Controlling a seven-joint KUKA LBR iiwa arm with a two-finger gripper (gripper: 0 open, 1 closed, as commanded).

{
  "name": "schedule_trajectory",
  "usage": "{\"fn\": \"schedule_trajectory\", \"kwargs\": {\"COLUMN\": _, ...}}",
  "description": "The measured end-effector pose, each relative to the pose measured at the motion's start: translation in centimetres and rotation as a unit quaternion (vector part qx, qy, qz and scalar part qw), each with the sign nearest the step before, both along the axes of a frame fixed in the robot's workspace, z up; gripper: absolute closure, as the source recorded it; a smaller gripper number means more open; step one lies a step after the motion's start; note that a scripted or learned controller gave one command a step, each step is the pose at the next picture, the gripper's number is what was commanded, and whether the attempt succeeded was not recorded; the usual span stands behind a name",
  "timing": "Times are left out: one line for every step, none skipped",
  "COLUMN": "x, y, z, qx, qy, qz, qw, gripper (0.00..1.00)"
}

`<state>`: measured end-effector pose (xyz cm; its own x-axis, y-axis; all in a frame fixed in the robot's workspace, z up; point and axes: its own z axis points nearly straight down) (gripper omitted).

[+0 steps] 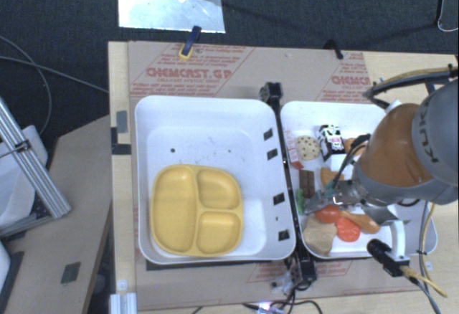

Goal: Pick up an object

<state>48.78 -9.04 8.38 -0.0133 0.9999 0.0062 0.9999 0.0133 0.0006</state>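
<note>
Gripper [320, 199] low in right bin [373, 110] over red, round tomato-like piece [328, 215]; claw state apparently indeterminate, view obstructed.

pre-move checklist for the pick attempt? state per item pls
1. Pincer over the right bin: ok.
2. Something between its tips: cannot tell, the wrist covers them.
3. Targets nearby: ok, red tomato-like piece and brown bar lie close.
4. Items crowded, touching each other: not ok for a clean single pick.
5. Yellow divided tray in the left bin, apart from the arm: ok.
</note>
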Motion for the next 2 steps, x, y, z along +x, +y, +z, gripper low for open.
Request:
{"fn": "schedule_trajectory", "kwargs": {"x": 0.1, "y": -0.8, "z": 1.1, "qx": -0.0026, "qy": -0.002, "qz": -0.005, "qw": 1.0, "gripper": 1.0}}
{"fn": "schedule_trajectory", "kwargs": {"x": 2.8, "y": 10.8, "z": 10.6, "qx": -0.0014, "qy": -0.006, "qz": 0.001, "qw": 1.0, "gripper": 1.0}}
